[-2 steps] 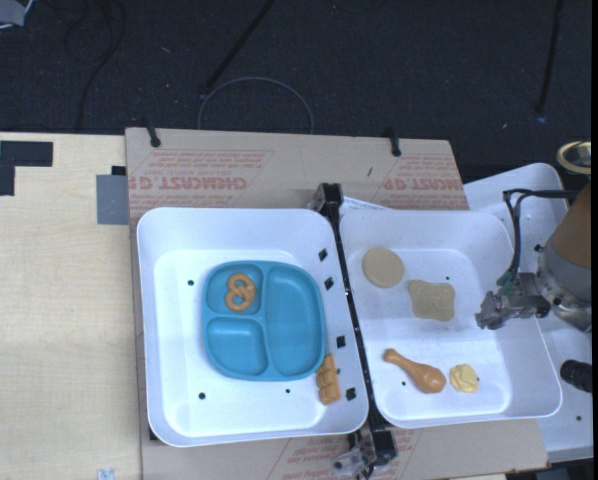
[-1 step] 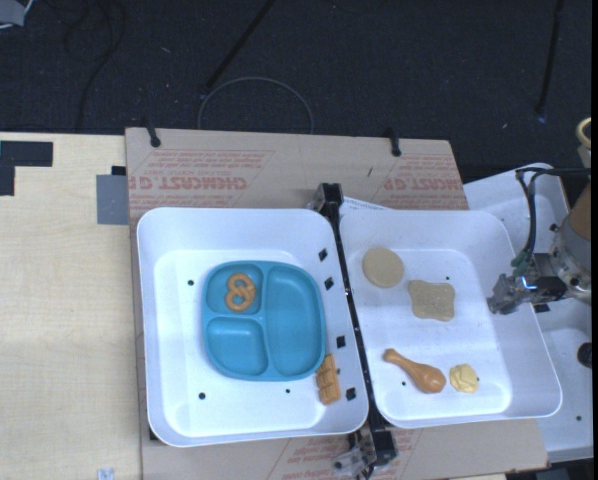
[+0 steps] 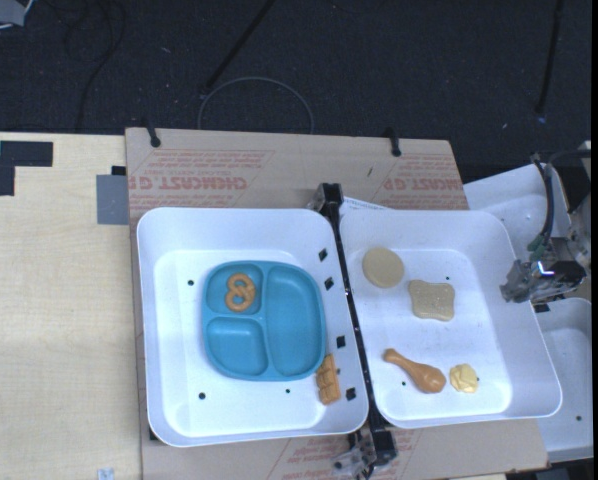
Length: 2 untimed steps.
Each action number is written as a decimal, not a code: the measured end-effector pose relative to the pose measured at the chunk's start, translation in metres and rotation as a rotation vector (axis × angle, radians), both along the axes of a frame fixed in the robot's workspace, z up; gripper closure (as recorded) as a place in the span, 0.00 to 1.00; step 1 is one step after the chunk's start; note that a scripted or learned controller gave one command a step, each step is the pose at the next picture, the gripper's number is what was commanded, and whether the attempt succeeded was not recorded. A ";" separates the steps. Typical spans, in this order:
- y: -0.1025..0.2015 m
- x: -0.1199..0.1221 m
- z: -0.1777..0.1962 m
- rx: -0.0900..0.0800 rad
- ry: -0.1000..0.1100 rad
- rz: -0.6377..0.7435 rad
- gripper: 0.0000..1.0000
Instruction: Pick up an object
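The right bin [image 3: 489, 230] holds a round tan biscuit [image 3: 384, 267], a pale slice of bread [image 3: 431, 300], a brown drumstick [image 3: 416, 370] and a small yellow lump [image 3: 464, 378]. My gripper [image 3: 539, 278] hangs at the bin's right rim, well to the right of the bread and apart from every item. Nothing shows in its grasp. In the left bin [image 3: 169, 268] lies a blue divided plate [image 3: 279, 328] with a pretzel [image 3: 240, 292] in its upper left compartment. An orange piece [image 3: 328, 379] rests just off the plate's lower right corner.
A black divider [image 3: 344, 308] runs between the two bins. Brown cardboard [image 3: 279, 173] lies under them. The pale wooden bench [image 3: 49, 318] stretches to the left. Cables [image 3: 551, 208] rise by the arm at the right.
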<state>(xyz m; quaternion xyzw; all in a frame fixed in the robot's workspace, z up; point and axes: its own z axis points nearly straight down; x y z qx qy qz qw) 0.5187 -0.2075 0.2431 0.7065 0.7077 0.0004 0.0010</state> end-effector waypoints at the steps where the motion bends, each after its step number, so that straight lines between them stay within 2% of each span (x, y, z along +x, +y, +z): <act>1: 0.062 -0.001 0.002 0.004 0.005 0.004 1.00; 2: 0.104 -0.002 -0.002 0.004 0.006 0.002 1.00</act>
